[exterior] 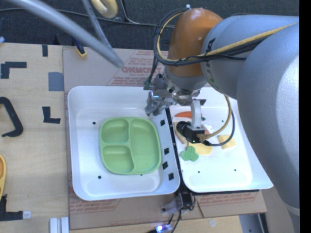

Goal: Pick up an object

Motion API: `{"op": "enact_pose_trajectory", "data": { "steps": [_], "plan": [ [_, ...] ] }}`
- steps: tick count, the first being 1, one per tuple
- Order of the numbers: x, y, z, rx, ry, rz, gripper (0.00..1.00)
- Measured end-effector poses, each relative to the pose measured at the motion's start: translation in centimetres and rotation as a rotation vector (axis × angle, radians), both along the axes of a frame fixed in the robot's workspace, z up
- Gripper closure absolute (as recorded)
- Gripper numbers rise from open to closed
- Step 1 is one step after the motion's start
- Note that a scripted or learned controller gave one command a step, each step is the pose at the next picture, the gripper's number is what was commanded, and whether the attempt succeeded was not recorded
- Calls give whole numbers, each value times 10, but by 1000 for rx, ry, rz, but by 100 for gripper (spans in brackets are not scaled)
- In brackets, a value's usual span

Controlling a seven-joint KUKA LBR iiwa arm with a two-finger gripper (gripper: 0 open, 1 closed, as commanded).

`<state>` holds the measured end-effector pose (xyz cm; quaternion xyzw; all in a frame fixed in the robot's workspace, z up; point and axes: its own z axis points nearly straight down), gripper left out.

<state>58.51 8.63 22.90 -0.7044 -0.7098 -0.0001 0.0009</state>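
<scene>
The gripper (155,103) hangs over the left bin's (77,130) far right corner — whether it is open or closed cannot be told. The green divided plate (130,145) lies close by — straddling its rim squarely looks wisest.

Red print (137,68) on cardboard sheet (92,74) — too blurred to read.

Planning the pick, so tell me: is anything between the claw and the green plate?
Nothing visible is. The claw hangs over the left bin, close by the plate's far right corner, and the gap between them looks bare.
</scene>
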Motion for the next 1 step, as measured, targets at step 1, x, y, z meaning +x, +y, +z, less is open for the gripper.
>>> {"op": "enact_pose_trajectory", "data": {
  "steps": [1],
  "plan": [
    [0, -3, -1, -1, 1, -5, 0]
  ]
}}
